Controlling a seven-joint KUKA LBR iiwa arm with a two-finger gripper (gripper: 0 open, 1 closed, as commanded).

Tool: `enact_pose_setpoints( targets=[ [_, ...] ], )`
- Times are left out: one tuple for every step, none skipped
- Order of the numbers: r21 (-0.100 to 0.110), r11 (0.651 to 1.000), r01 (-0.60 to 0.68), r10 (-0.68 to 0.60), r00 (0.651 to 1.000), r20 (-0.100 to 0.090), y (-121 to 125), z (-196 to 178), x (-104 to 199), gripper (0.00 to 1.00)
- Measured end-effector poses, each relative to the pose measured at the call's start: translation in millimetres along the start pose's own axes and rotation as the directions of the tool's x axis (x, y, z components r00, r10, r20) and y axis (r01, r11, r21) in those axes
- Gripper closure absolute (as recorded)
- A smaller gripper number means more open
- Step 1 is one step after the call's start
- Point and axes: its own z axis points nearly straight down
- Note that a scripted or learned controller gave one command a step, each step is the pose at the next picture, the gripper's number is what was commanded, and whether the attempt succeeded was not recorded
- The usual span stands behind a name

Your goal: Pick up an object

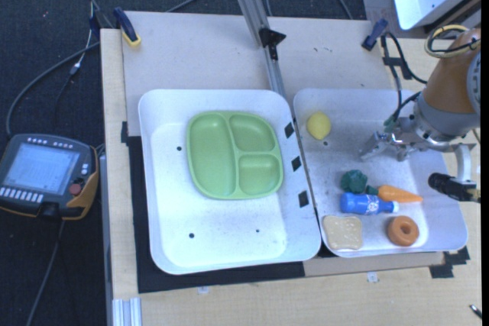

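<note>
Camera view shows the arm reaching in from the right over the right bin, its gripper low above a bare patch of bin floor with nothing between its prongs; whether it is wide or narrow I cannot tell. The pick looks not yet done. Candidates lie nearby: a yellow ball to its left, and toward the front a green piece, carrot, blue bottle, donut and toast. The left bin holds a green divided plate.
</note>
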Motion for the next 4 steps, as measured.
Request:
enact_pose_setpoints(
  targets=[
    [-0.006,1.0,0.0,0.0,1.0,0.003,1.7,-13.2,-0.8,1.0],
    [-0.009,1.0,0.0,0.0,1.0,0.004,7.7,-74.0,-8.2,1.0],
    [-0.008,1.0,0.001,-0.001,1.0,0.003,9.0,-124.5,-8.3,1.0],
    [-0.001,1.0,0.005,-0.005,1.0,-0.002,-6.8,-133.7,47.1,1.0]
  ],
)
